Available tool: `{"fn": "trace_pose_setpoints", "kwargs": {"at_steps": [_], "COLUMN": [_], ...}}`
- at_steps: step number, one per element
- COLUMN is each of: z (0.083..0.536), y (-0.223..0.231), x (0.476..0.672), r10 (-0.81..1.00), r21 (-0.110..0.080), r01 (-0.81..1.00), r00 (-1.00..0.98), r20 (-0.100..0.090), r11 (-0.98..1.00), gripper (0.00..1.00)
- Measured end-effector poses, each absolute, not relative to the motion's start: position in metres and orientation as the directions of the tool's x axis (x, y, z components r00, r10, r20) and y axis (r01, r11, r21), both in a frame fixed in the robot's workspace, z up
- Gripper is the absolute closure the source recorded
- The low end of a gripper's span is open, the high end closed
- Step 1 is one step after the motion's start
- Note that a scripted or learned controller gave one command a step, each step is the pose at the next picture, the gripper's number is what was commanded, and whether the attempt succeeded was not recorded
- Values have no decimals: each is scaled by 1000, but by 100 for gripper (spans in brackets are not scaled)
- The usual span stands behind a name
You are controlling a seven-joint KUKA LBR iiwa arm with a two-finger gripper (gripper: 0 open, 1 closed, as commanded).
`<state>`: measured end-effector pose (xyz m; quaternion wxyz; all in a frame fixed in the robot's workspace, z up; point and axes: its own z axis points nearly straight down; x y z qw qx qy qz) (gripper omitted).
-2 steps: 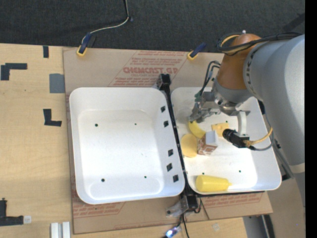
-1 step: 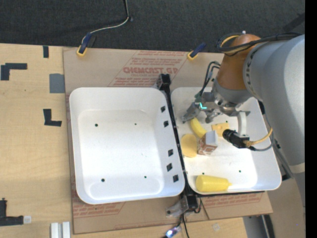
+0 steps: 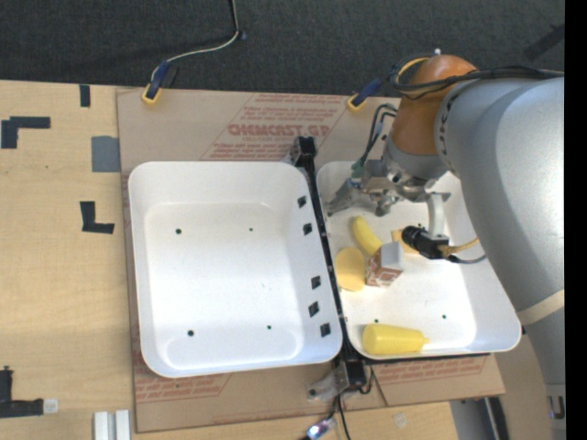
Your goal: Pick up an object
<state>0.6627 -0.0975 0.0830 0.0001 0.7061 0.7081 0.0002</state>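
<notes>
The right bin [image 3: 486, 324] holds a banana [image 3: 365, 236], disc [image 3: 349, 269], small block [image 3: 385, 266] and cone [image 3: 393, 340]; the left bin [image 3: 156, 246] sits alongside.

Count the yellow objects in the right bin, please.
3: a yellow banana-like piece near the gripper, a yellow round piece beside the divider, a yellow cone-like piece at the near edge. The arm may hide others.

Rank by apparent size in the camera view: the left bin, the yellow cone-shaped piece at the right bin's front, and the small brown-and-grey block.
1. Left bin
2. Yellow cone-shaped piece
3. Brown-and-grey block, though it looks only somewhat smaller than the cone.
</notes>
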Motion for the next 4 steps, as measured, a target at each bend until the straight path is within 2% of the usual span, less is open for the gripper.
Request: {"fn": "trace_pose_setpoints", "kwargs": {"at_steps": [1, 2, 3, 4], "z": [94, 84, 85, 86], "y": [-97, -107, -151, -139], "x": [662, 635, 641, 581], "r10": [1000, 1000, 1000, 1000], "r21": [-1, -3, 1, -1], "r01": [1000, 1000, 1000, 1000], "r00": [-4, 0, 1, 1], "r20": [0, -1, -1, -1], "r11": [4, 0, -1, -1], "gripper": [100, 100, 100, 100]}}
